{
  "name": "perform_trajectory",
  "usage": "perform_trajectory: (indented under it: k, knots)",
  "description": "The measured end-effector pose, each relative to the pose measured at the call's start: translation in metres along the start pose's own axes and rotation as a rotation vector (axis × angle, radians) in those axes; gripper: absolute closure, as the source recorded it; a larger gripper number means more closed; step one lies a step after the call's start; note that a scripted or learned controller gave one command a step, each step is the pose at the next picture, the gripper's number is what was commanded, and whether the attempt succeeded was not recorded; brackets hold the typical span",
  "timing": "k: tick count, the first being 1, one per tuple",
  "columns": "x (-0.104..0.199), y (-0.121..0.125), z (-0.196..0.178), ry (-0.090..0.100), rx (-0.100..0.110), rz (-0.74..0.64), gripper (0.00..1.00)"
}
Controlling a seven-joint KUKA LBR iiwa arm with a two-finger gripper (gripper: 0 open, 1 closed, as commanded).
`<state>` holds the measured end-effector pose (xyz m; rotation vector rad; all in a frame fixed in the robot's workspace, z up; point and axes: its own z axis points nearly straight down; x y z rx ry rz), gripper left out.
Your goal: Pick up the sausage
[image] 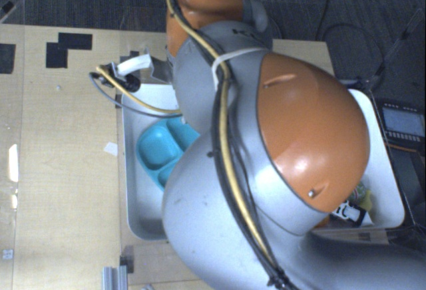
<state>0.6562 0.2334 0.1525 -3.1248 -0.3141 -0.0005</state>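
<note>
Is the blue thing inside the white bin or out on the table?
Inside. The blue thing lies on the floor of the left white bin, within its walls. The big grey arm covers its right side.

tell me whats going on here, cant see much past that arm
The grey and orange arm is reaching over the two white bins and blocks most of them. In the left bin a blue dish lies partly under the arm. At the right bin a few small items peek out. The sausage cannot be made out, nor any grasp.
</note>
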Motion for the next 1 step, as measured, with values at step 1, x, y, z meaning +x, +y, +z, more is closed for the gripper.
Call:
perform_trajectory:
  k: [1]
  knots:
    - [0.0073, -0.0009, 0.0616, 0.006, 0.002, -0.02, 1.0]
